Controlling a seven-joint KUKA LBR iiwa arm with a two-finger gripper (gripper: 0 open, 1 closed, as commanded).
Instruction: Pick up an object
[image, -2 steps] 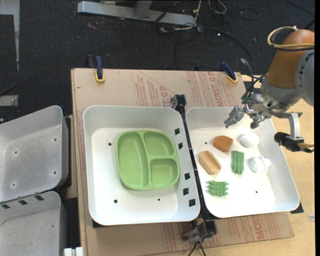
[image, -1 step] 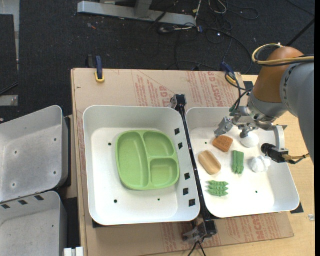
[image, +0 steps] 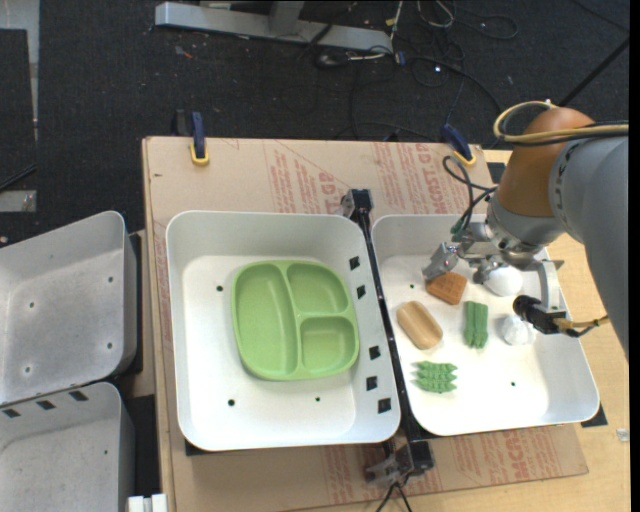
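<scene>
The worktop (image: 250, 165) is a brown board carrying two shallow white plastic bins side by side. The left bin (image: 190, 300) holds one item: a light green moulded plate with three compartments (image: 296, 320), lying flat near the bin's centre.

The right bin (image: 560, 385) holds the loose objects. A brown, bread-like wedge (image: 447, 289) lies in the upper middle of the bin. Just below and to its left is a tan, oblong, bun-shaped piece (image: 419, 325). To the right of the bun, a dark green, upright oblong object (image: 475, 324) lies apart from it. Below these, near the bin's centre, is a small green ribbed item (image: 436, 376). A small white rounded object (image: 515, 331) lies right of the dark green oblong, and another white rounded object (image: 499, 279) lies just above it, next to the arm's wrist hardware.

The grey arm with its orange band (image: 545, 165) enters from the right and reaches down over the upper part of the right bin. The claw (image: 462, 262) is positioned just above the brown wedge, at its upper edge. Whether the claw is released or clenched cannot be told at this resolution, and no object is visibly seated in it. All objects appear to rest on the bin floor.

A black cable (image: 545, 320) runs from the wrist across the bin's right side.
</scene>
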